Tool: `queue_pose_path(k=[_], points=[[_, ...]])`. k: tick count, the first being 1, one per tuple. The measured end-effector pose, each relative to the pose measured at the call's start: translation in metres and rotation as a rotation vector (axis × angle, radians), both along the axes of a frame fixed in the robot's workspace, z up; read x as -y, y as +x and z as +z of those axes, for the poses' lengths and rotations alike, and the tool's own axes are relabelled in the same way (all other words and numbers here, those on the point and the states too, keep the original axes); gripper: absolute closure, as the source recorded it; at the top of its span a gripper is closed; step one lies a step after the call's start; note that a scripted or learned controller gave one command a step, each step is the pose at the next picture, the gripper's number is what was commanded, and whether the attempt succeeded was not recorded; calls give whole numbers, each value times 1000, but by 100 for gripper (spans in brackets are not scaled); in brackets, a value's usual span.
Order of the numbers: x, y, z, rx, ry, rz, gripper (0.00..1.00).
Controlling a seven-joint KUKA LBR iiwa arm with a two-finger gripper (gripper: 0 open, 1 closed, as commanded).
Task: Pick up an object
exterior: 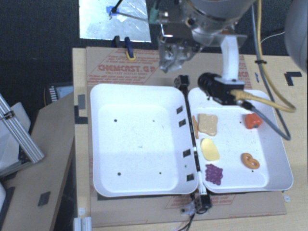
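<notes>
Above the counter's far edge, my tool (171,61) hovers blurred; I cannot tell its state. Toy foods lie in the right bin (274,150). I judge the orange pretzel (250,161) light, stiff; best pinched across its outer edges.

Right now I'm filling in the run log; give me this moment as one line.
arm: above bins' far edge | gripper: holding nothing seen | right white bin: toast slice, red tomato, pretzel, purple grapes

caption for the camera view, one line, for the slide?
Arm's end effector above the bench behind two white bins; right bin holds toast, tomato, pretzel, grapes.
</notes>
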State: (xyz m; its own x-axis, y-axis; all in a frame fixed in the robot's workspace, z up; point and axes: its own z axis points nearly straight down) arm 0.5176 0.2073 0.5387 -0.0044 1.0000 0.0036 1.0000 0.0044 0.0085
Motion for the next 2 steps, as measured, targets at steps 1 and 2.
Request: queue_pose_path(k=[1, 2], points=[[1, -1, 8, -4, -1, 2, 100], [-28, 0, -4, -8, -3, 1, 100]])
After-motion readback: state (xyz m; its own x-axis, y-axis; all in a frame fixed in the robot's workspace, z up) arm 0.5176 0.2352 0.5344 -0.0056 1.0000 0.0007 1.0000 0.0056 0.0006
